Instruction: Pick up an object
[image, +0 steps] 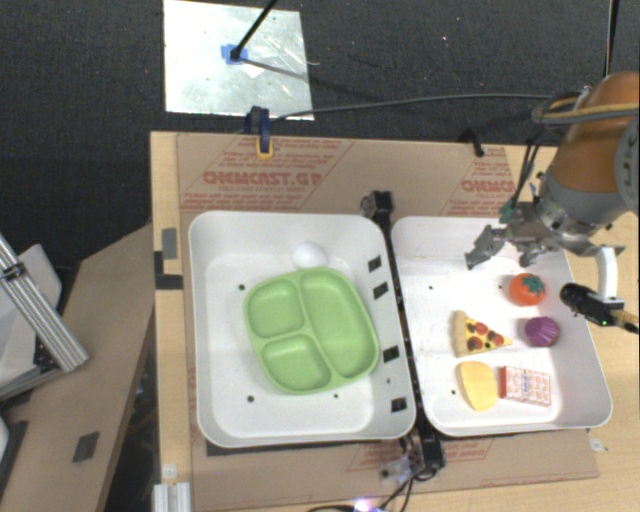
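gripper (508, 250) hangs over right bin (430, 300), fingers spread, holding nothing | toy tomato (527, 289) sits just beside it, near the far-right wall | looks like light, hard, slick plastic, prob rolls | best bet: pinch across its round middle

Tool (508, 248) is hovering w/ fingers spread over right bin (432, 405), near tomato toy (527, 289). Purple ball (541, 331), pizza slice (476, 333), yellow piece (478, 385) & red-patterned packet (526, 385) are lying below. Green divided tray (310, 331) is sitting in left bin (215, 300).
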